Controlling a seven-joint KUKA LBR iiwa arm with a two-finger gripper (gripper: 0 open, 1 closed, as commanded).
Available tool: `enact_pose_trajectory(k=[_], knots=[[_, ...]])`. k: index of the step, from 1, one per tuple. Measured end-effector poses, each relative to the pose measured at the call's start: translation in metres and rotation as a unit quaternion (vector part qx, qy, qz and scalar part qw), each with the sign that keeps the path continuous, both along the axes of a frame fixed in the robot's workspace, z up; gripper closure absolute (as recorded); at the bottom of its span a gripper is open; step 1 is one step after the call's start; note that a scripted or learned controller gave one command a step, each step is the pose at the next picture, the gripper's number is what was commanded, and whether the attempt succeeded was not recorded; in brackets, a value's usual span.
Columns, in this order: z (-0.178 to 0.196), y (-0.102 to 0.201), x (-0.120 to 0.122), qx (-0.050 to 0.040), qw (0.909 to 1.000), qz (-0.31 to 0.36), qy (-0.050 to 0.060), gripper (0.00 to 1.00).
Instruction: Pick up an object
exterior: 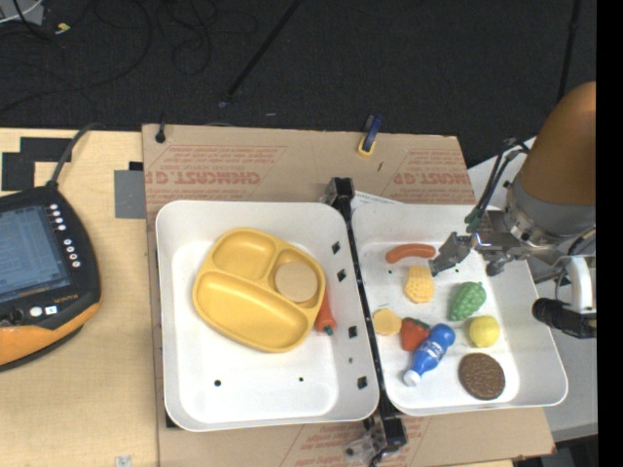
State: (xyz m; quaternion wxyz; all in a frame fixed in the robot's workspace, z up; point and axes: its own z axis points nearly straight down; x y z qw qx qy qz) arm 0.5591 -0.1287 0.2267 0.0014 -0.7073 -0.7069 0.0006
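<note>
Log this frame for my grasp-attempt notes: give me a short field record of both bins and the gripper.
left bin: yellow divided plate with a tan disc in one compartment; carrot beside the plate
right bin: hot dog, corn, green vegetable, lemon, blue bottle, brown cookie
gripper: above right bin, near hot dog and corn
held: nothing seen

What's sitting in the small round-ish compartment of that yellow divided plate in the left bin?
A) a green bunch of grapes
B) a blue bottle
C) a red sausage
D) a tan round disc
D: a tan round disc rests in the right-hand compartment of the yellow plate.
</note>
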Motion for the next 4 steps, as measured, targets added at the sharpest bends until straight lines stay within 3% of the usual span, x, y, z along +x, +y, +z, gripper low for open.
enact_pose_trajectory(k=[1,2,3,4], knots=[[0.01,-0.001,0.0,0.0004,1.0,-0.001,0.0,1.0],[0.261,0.079,-0.04,-0.0001,0.9999,0.003,-0.01,1.0],[0.155,0.127,-0.079,0.0001,1.0,0.002,0.005,1.0],[0.178,0.157,-0.083,-0.0003,1.0,0.001,-0.002,1.0]])
